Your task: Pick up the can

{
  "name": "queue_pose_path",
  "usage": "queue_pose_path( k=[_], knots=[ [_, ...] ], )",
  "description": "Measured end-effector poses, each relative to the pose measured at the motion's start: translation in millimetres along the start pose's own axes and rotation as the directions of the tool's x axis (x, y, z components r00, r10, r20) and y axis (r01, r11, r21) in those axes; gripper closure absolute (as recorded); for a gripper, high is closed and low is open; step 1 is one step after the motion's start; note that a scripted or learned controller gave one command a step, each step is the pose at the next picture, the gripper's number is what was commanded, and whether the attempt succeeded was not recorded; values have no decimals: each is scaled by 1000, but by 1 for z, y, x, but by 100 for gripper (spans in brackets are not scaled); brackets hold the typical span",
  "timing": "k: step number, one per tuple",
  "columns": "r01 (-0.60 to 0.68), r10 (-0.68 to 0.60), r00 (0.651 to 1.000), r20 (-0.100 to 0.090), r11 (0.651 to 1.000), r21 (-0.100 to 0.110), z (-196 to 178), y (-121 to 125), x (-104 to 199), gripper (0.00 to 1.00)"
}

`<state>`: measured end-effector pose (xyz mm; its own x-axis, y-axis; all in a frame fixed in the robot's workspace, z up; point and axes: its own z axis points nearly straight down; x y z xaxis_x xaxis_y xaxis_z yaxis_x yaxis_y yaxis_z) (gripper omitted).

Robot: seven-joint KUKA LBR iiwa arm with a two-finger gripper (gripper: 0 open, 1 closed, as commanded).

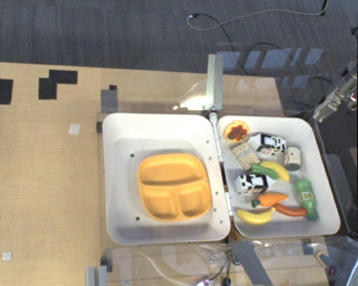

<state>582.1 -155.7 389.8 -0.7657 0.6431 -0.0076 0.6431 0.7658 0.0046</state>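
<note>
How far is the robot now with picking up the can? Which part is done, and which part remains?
Nothing looks done yet. The can lies on its side in the right bin, beside a black-and-white carton and near a banana. The tool is high at the right, outside the bin and apart from the can, with nothing visibly in it. Everything is left: reach over the bin, come down on the can, grip it, lift it.

Robotics lab: bench with black markers, two bins, loose cable.
</note>
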Motion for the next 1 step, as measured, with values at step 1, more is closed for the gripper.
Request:
queue_pose_path(
  k=[1],
  knots=[
    [-230, 230, 973, 1, 973, -1, -6, 31, -3, 100]
  ],
)
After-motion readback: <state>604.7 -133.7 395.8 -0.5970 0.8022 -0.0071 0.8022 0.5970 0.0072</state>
